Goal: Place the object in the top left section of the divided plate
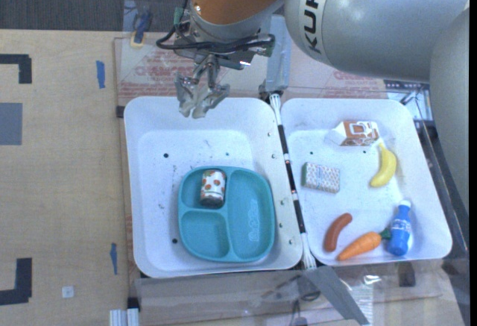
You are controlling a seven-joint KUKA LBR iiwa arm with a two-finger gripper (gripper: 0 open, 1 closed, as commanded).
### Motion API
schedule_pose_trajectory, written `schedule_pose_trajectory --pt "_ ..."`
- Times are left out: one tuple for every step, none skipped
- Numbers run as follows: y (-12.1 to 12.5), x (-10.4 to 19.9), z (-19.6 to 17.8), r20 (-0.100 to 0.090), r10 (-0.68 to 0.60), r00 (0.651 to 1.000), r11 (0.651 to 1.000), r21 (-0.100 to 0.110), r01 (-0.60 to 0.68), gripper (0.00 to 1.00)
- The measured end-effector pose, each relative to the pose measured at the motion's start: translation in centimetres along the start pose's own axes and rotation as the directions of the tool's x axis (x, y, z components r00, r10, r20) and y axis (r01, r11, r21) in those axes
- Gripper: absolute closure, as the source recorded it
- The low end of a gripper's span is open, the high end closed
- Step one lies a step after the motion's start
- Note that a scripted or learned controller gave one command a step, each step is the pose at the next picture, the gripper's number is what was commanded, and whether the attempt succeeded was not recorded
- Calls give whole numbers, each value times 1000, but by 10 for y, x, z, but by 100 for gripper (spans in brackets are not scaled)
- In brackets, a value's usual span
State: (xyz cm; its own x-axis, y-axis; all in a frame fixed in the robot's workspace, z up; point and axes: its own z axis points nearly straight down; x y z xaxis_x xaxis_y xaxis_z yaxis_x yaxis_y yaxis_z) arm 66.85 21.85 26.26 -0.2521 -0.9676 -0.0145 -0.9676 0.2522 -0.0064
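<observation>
End effector [200, 102] hangs over far edge of left bin [149, 145], holding nothing; fingers blurry, can't tell if open or closed. Arm [358, 11] cut off at top and right. Small can [212, 187] with red spots lies in far-left section of blue divided plate [250, 224], label unreadable. Right bin [428, 242] holds carton [358, 133], banana [384, 167], patterned packet [321, 177], sausage [337, 231], carrot [359, 245], blue bottle [400, 228].

Glossy grey arm [387, 11], smooth teal plastic plate [253, 220], matt wooden bench [59, 190]
</observation>
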Motion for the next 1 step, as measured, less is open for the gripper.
schedule_pose_trajectory --pt "-2 -1 -13 10 7 1000 1000 6 -7 100"
